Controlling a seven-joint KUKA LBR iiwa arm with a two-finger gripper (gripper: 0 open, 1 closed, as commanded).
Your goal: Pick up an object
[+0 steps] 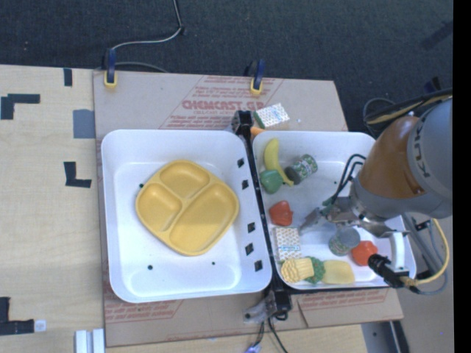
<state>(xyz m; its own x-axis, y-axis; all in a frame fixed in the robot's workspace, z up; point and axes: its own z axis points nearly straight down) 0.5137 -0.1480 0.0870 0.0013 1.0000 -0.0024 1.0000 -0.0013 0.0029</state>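
My gripper (318, 217) hangs low over the middle of the right bin (335, 140), pointing left. Just left of it lies a red toy fruit (281, 213), apart from the gripper. A grey round lid (343, 240) and a red-orange toy (363, 253) sit right beneath the wrist. Further back are a banana (273, 155), a green pepper (270, 180) and a small can (302, 168). Along the front wall lie a patterned packet (287, 241), a corn cob (298, 269) and a pale yellow piece (338, 272).
The left bin (125, 197) holds a yellow divided plate (188, 206). A small packet (271, 115) lies on the cardboard behind the bins. The arm's orange-banded body (397, 171) covers the right bin's right side, with cables trailing near its front right corner.
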